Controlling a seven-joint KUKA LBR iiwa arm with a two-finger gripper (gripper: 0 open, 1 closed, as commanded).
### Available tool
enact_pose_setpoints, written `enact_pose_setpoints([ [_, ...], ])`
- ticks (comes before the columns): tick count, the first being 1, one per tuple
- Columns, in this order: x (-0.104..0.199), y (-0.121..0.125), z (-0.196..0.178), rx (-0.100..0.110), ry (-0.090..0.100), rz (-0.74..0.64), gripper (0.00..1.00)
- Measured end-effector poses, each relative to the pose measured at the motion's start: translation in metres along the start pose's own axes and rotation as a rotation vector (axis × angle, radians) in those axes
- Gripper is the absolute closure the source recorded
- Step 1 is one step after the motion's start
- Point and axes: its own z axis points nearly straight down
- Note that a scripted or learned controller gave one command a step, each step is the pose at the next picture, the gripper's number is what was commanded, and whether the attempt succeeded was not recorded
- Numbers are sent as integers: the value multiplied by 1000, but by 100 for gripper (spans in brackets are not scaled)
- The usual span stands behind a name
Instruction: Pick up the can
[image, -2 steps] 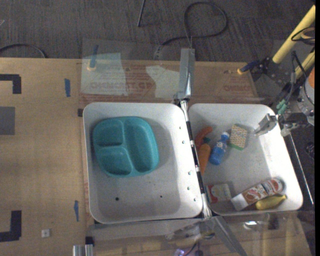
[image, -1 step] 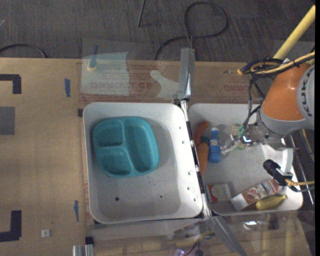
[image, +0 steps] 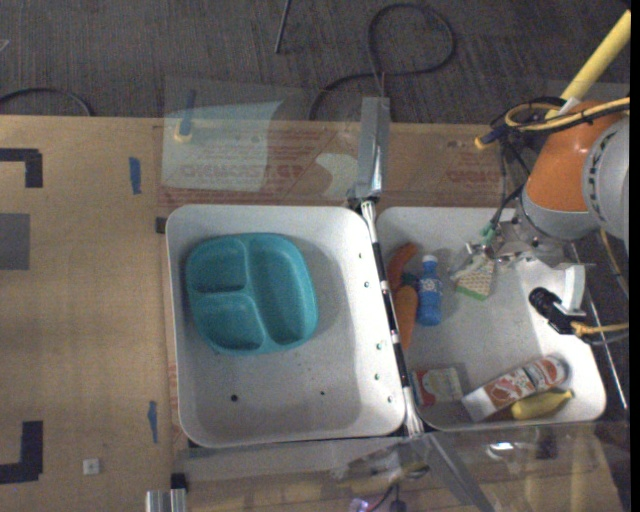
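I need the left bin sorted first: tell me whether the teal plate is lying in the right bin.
No, the teal plate lies in the left bin, while the right bin holds the smaller items.

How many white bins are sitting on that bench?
2. The left bin holds a teal plate; the right bin, touching it, holds small groceries.

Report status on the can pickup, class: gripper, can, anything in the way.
Gripper over right bin, upper part. Can on its side at bin's lower edge, not held. Banana touching can; blue bottle well apart.
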Motion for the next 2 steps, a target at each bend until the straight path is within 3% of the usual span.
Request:
enact_pose_setpoints([
  [1, 0, 2, -11, -5, -3, -2, 100],
  [2, -43, -16, -38, 0, -1, 111, 100],
])
